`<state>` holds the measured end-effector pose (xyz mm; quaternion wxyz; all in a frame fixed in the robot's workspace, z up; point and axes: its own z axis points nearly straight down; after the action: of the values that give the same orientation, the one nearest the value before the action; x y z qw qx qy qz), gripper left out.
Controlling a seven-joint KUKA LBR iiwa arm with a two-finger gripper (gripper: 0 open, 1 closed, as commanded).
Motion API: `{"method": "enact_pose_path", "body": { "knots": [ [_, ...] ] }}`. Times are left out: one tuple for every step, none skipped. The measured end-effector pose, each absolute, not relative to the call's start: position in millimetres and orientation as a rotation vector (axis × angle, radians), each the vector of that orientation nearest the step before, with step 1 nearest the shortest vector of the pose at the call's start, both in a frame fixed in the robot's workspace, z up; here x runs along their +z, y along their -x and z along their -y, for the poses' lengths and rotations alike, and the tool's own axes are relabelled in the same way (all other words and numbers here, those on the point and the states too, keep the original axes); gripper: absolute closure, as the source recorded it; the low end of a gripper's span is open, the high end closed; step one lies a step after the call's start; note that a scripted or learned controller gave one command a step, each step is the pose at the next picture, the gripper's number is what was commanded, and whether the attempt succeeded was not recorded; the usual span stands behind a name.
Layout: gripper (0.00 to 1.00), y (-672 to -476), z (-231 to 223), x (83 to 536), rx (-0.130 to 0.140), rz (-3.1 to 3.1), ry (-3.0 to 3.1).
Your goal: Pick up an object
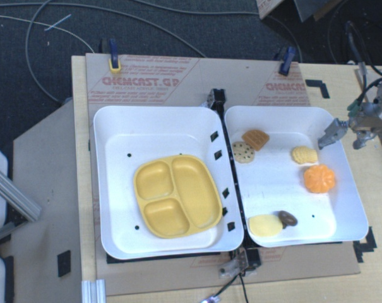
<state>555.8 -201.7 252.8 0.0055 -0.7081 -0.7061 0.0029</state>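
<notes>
The right bin (342,226) holds several small items. An orange round fruit (319,178) lies near its right wall, with a pale yellow ridged piece (304,154) just above it. A waffle-like brown piece (256,139) and a speckled cookie (243,152) sit at the bin's upper left. A pale yellow slab (265,225) and a dark brown lump (287,218) lie near the front wall. My gripper (344,134) hangs over the bin's upper right corner, open, with nothing between its fingers.
The left bin (108,169) holds a yellow divided plate (177,196). Black clips run along the divider (225,163) between the bins. Blue clamps (114,59) hold the cardboard sheet at the back. Cables trail on the dark floor behind.
</notes>
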Motion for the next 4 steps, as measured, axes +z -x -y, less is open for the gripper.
{"method": "enact_pose_path", "body": {
  "knots": [
    [0.0,-558.0,201,259,0.0,2.221,2.22],
    [0.0,-552.1,199,215,0.003,2.217,2.218],
    [0.0,-549.2,192,170,0.003,2.217,2.216],
    [0.0,-552.6,181,122,-0.005,2.224,2.22]
  ]
}}
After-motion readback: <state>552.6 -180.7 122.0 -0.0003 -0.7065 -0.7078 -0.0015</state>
